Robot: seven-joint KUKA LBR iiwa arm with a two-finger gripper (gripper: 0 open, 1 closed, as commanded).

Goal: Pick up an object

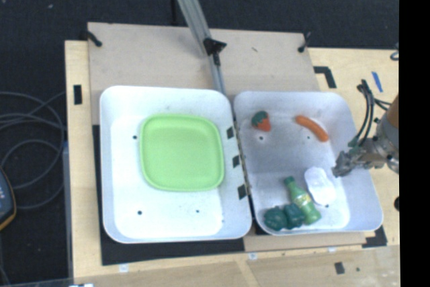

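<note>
- Bench [80,144]: carries two shallow white bins side by side; the left bin [121,111] holds a square green plate [181,151] lying flat near its middle.
- Right bin [269,104]: holds all the candidate objects. A small red-and-green piece [261,121] lies near the upper left corner; an orange sausage-shaped piece [313,128] lies well apart to its right.
- Lower cluster: a green bottle [300,199] lies tilted, touching a dark green lump [283,217] at its lower end, with a white object [319,186] just beside it on the right.
- Gripper [346,163]: hangs at the right rim of the right bin, near the white object; the jaws are too small and blurred to tell how far open they stand, and nothing can be seen between them.
- Step in hand, as judged: approach, with no object yet secured.
- Advice: the isolated orange piece offers the cleanest grasp; align the jaws across its narrow width and descend straight.
- Risk: in the crowded lower cluster a closing finger may push a neighbour and spoil the grip.
</note>
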